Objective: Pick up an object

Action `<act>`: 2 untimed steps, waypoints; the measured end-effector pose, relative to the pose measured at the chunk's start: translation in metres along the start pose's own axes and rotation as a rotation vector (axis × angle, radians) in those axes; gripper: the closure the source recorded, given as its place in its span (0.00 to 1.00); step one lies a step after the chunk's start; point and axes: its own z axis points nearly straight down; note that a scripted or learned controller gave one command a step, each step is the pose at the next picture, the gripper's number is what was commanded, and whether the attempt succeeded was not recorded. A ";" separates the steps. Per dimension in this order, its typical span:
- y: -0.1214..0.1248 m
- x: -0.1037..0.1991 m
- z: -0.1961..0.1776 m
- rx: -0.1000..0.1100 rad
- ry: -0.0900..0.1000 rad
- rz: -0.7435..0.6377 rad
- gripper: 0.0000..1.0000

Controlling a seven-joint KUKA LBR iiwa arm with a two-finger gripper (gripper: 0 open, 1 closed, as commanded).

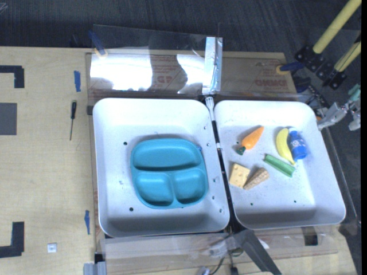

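Nearest the camera, the front rims of 2 white bins sit side by side on the wooden bench [40, 211], their inner walls touching along the middle. The left bin [109, 153] holds 1 blue divided tray [169, 171] with 3 compartments, lying flat near the bin's centre. The right bin [321, 202] holds the 6 small things that could be picked up, all lying loose on its floor. Closest to the front are a yellow cheese wedge [239, 175] and, just beside it on the right and seemingly touching it, a tan ridged piece [257, 177]. A little further back lies a green stick-shaped piece [278, 165], set at a slant. Behind that lies a banana [283, 144], with a blue bottle-like item [297, 145] pressed against its right side. The carrot [251, 138] lies left of the banana and apart from it, with its green end pointing toward the bin divider. On the bench well left of the bins lies a thin screwdriver [72, 119]. Beyond the bins a clear plastic sheet [149, 67] catches glare, and 2 yellow rods [338, 22] slant across the far right corner.
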 end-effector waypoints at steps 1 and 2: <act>-0.068 0.060 0.116 0.015 0.006 -0.068 0.00; 0.004 0.066 0.202 0.000 0.001 -0.154 0.00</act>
